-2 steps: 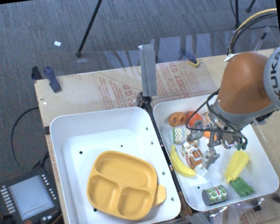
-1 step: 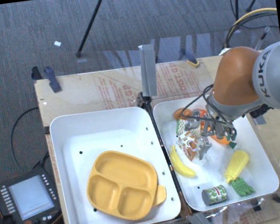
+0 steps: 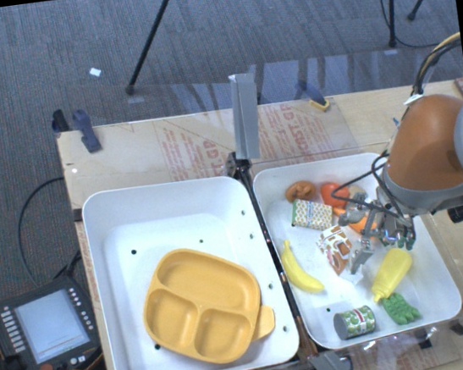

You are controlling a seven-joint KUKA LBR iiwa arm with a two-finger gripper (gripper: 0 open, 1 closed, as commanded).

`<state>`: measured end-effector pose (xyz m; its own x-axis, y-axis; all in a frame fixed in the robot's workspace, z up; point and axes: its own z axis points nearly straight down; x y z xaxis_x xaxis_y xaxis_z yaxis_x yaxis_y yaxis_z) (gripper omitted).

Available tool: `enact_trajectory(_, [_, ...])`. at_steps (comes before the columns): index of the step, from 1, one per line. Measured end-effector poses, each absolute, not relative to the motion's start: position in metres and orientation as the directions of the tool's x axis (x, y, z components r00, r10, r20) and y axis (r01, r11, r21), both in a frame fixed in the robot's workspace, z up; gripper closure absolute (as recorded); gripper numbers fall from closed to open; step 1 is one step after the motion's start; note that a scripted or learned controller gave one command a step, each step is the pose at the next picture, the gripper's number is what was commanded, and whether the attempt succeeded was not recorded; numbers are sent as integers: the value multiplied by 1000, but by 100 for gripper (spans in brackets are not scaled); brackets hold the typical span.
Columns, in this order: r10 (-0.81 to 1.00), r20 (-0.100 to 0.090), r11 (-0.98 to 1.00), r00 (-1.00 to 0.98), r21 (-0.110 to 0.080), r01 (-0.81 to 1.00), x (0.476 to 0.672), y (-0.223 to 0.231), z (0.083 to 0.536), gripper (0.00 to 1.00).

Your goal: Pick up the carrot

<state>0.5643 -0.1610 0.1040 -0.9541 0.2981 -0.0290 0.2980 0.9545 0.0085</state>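
From the one camera above the table [image 3: 167, 150] we count two white bins side by side. The left bin [image 3: 114, 230] holds one thing, a yellow tray [image 3: 201, 305] with three compartments, lying toward that bin's near edge.

In the right bin [image 3: 439, 296] we count eight things. Along its far edge lie one brown round item [image 3: 300, 191] and one red item [image 3: 332, 192], close together. Just in front of them sits one small patterned box [image 3: 311, 214]. One banana [image 3: 300, 271] lies near the bin's left edge. One small carton [image 3: 337, 248] sits near the bin's middle. One yellow bottle [image 3: 391, 273] lies tilted toward the right edge, with one green leafy item [image 3: 399, 308] just in front of it near the near right corner, and one green can [image 3: 355, 322] lies at the near edge.

The carrot [image 3: 354, 221] shows as an orange patch near the bin's middle, partly hidden under the arm. The gripper [image 3: 365, 248] hangs right at it, and we cannot tell how it stands.

On the floor off the table's left near corner rests one handheld controller [image 3: 46, 336].
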Motion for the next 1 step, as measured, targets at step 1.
enact_trajectory(1, [293,-44,956,-955,6,293,569,-162,120,100])
